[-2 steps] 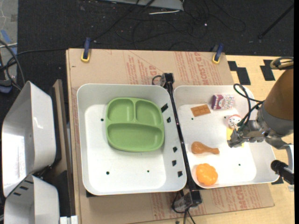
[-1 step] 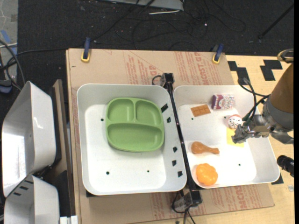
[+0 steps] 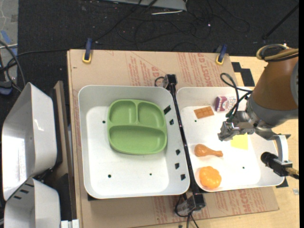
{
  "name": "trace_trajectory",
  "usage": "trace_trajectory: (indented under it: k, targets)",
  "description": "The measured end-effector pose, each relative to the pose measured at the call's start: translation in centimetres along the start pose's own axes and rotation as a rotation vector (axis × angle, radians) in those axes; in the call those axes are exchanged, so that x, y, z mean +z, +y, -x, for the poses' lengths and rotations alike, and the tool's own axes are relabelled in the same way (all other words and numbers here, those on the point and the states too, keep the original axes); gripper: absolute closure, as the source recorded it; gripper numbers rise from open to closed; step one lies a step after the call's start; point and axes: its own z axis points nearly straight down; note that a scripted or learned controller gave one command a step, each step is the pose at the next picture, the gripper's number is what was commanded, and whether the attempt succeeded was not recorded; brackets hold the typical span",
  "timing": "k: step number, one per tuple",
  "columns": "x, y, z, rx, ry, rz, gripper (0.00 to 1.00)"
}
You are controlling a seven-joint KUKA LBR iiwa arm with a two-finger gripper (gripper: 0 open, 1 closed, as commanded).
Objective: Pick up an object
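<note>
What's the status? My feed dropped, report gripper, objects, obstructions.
Gripper low over right bin, nothing seen held. Yellow piece just beside it. Chicken leg, orange, cracker lie apart, unobstructed.

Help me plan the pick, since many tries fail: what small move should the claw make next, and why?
Probably a short drop straight down. The claw hovers in the right bin beside the yellow piece, with nothing seen between its fingers. That piece looks like the nearest object; the orange drumstick-shaped toy lies a bit further toward the camera.

Red mirrored print on cardboard sheet (image 3: 199, 65), unreadable.
</note>
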Motion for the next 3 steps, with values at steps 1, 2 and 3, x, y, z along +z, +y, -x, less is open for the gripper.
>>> trace_trajectory:
  k: [1, 2, 3]
  targets:
    - [0.4, 2.3, -5.5, -0.001, 0.0, 0.001, 1.0]
    - [-1.4, 4.4, -10.5, 0.0, 0.0, 0.002, 1.0]
    - [-2.9, 6.2, -15.3, 0.0, 0.0, 0.002, 1.0]
